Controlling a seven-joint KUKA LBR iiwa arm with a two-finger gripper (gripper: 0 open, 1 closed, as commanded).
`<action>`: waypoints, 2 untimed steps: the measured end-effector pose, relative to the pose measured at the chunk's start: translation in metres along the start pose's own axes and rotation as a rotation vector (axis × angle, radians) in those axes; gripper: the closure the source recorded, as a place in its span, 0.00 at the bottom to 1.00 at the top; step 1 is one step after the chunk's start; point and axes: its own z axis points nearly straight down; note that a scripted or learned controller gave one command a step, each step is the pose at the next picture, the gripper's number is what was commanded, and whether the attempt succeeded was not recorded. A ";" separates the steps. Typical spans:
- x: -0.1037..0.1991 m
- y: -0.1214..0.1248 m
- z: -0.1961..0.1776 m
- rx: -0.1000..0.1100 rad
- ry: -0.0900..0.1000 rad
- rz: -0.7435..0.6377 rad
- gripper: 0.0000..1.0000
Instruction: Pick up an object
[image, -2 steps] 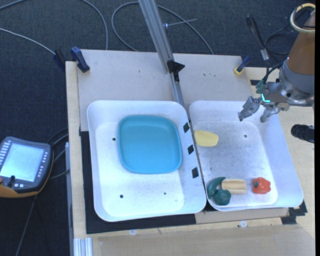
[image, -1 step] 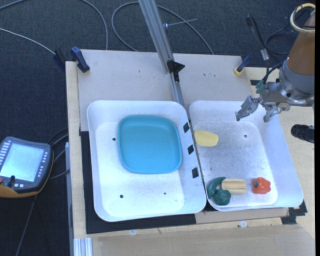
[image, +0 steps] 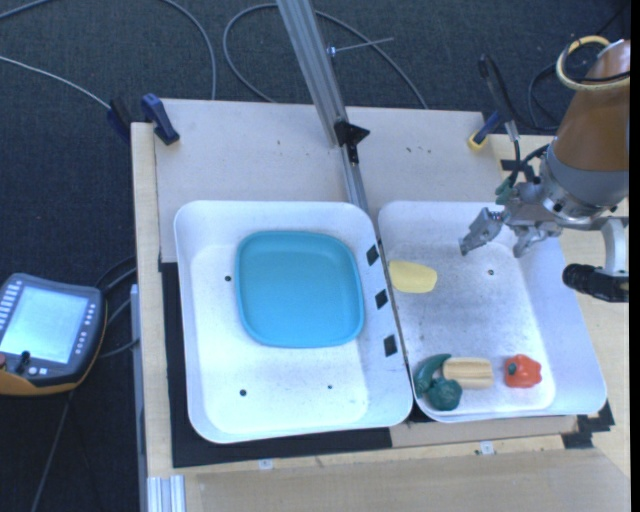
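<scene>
A: We see a blue plate (image: 300, 287) in the left bin (image: 200, 300); in the right bin (image: 560, 310) a yellow piece (image: 412, 277), green pepper (image: 437, 381), tan block (image: 468, 372), red tomato (image: 521, 371).

B: Our tool (image: 505, 238) hangs released, grasping nothing, well apart from them. If we descend here, we risk closing on bare bin floor, and the clustered three could jostle

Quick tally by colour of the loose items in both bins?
Blue: 1, plate, left bin
Yellow: 1, piece, right bin
Green: 1, item
Tan: 1, block
Red: 1, item
Total: 5
</scene>
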 end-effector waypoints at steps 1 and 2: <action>0.003 0.002 0.062 0.001 0.000 0.000 0.00; 0.004 0.001 0.114 0.001 0.000 0.000 0.00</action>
